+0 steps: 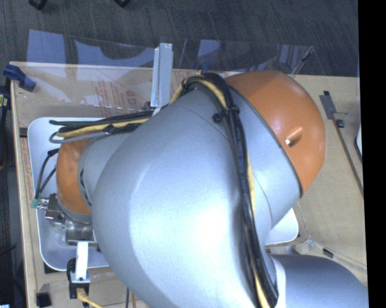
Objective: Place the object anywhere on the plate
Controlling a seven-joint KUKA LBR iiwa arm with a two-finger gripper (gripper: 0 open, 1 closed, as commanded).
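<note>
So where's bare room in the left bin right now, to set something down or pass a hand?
Little can be seen. The arm covers most of both bins. The left bin shows bare white strips along its far-left wall and near-left corner. The wrist hardware and yellow cables crowd that side. The plate and object are hidden.

A pale wooden bench (345, 176) bears a shallow white bin (37, 187).

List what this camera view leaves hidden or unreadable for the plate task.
- Plate and object: the arm covers the middle of the bench, so their places cannot be told.
- Gripper: its wrist end sits low over the left bin, but the arm's bulk and cables hide the fingertips.
- Right bin: just a corner peeks out beneath the arm.
- Bench: cut off by the lower edge.
</note>
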